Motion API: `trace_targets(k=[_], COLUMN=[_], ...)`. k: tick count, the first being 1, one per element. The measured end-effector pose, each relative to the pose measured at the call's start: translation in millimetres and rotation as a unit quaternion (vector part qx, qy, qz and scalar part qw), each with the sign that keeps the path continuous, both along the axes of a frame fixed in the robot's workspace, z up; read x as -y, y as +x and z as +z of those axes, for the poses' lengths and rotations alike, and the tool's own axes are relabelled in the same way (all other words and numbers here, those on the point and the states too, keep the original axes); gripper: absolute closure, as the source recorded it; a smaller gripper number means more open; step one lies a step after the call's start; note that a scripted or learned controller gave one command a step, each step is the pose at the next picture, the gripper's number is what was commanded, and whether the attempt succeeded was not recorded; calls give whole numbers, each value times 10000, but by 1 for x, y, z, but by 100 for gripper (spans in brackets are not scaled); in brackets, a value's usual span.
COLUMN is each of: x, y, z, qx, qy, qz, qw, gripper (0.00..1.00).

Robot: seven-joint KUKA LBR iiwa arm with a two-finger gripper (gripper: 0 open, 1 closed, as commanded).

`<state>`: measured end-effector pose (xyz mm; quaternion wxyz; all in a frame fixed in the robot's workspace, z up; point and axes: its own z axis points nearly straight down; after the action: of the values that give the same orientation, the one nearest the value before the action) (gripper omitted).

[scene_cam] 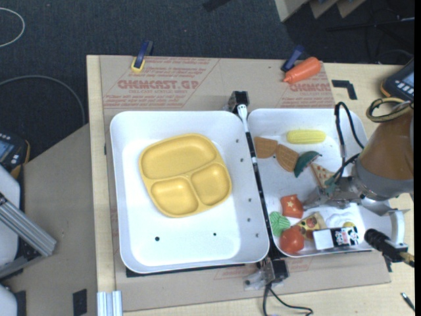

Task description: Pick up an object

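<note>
light falls evenly from above onto my bench (217,84), bright but soft. the two white bins, the left bin (125,176) most of all, glow close to washed out, though no hard glare spots show. shadows are faint and short, tucked under the yellow tray (184,174) and along the bin rims. the dark floor (79,18) stays dim. the picture is slightly soft and grainy, and my arm (391,157) at the right edge looks a little blurred.

The robot's arm (388,160) comes in from the right side and bends down low. It is grey with an orange band near the wrist. Its gripper (327,194) points to the left, and the tips are too blurry to make out.
</note>
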<state>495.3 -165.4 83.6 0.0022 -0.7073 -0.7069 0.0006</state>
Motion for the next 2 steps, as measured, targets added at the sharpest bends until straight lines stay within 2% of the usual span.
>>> trace_targets(k=[1,2], x=[1,0], y=[1,0], z=[11,54], qx=[19,44], qy=[-10,-23], qz=[-4,6], qw=[10000,10000], gripper=[100,100])
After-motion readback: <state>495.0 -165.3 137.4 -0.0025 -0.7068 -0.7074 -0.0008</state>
